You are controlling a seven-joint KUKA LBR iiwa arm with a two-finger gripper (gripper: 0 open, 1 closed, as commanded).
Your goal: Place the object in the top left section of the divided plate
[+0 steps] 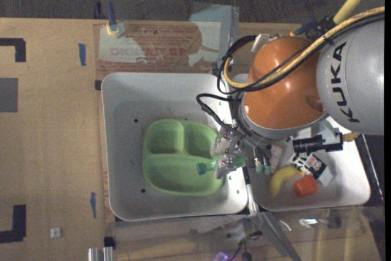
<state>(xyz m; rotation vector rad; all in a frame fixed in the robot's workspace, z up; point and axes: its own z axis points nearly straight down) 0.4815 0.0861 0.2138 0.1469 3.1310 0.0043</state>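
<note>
The green divided plate lies in the left bin, with two small sections along its far side and one long section nearer the camera. My gripper hangs over the plate's right rim, under the orange wrist band. A small teal object shows just left of the gripper's tip, at the right end of the long section. Whether it is held or resting on the plate is unclear. The arm hides the plate's right edge.
The right bin holds a banana, a red-orange object and a black-and-white printed item. A cardboard sheet lies behind the left bin. The arm's body covers the wall between the bins.
</note>
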